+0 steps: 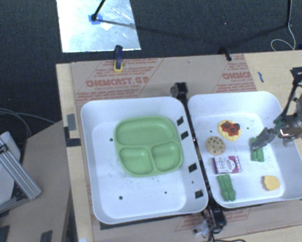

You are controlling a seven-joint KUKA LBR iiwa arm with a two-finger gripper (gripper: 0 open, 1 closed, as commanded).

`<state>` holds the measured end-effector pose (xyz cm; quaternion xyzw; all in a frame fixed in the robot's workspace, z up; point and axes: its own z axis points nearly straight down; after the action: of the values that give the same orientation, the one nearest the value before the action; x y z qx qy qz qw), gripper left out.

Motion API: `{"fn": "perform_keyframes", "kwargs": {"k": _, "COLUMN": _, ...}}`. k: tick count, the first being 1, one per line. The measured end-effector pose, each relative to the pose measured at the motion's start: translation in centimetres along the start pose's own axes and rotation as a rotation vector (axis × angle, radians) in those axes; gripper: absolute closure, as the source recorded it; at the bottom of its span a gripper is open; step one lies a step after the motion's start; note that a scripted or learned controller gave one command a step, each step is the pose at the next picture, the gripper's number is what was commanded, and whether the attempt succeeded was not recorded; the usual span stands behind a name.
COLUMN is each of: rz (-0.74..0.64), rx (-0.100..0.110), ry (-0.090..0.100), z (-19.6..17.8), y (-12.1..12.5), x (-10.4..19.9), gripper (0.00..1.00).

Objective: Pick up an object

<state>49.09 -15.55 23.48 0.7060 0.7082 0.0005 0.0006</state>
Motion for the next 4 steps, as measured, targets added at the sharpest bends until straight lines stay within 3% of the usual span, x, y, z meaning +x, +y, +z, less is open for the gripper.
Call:
{"fn": "perform_keyframes", "kwargs": {"k": 1, "rz": -0.001, "rx": -0.006, "ry": -0.004, "z": 1.9, "y": 7.5, "x": -4.8, "gripper": 0.0}}
{"fn": "perform_keyframes", "kwargs": {"k": 2, "rz": 0.001, "rx": 0.008, "ry": 0.002, "z": 15.1, "y": 8.4, "x": -5.0, "gripper": 0.0}}
{"fn": "perform_keyframes", "kwargs": {"k": 3, "rz": 0.002, "rx": -0.004, "ry": -0.001, "z": 13.2, "y": 8.7, "x": -5.1, "gripper": 1.0}}
{"fn": "perform_keyframes", "kwargs": {"k": 4, "rz": -0.007, "rx": -0.002, "ry": 0.003, "z": 2.9, "y": 3.2, "x": 3.6, "gripper": 1.0}}
